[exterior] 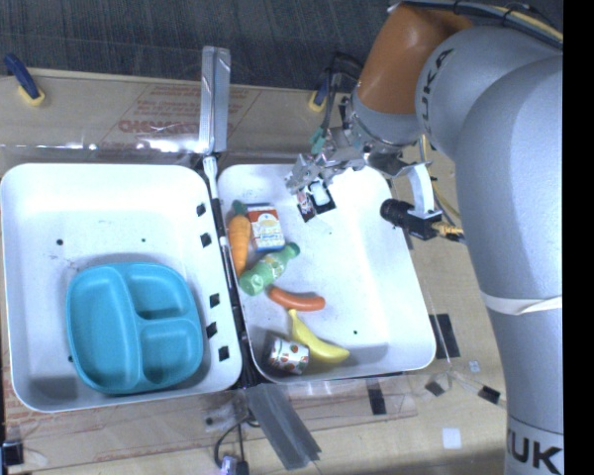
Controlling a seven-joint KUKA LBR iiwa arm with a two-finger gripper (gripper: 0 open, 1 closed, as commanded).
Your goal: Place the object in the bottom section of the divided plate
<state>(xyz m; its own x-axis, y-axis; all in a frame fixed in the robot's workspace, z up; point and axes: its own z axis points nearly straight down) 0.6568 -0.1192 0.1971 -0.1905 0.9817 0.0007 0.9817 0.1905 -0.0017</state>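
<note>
The gripper [315,188] hangs over the far part of the right bin [376,275]; I cannot tell its state. A carrot [239,241], carton [266,228], green bottle [267,268], sausage [297,300], banana [315,339] and can [288,355] lie along that bin's left side. The blue plate [134,327] sits in the left bin [40,216].

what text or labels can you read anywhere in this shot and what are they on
"KUKA", partly cut off, on the grey arm at the lower right.
"KU", the start of the same brand, on the arm's upper link near the orange band.
Red print on the cardboard sheet behind the bins: too faint to read.
Label on the small carton: too blurred.
Label on the can: too blurred.
</note>
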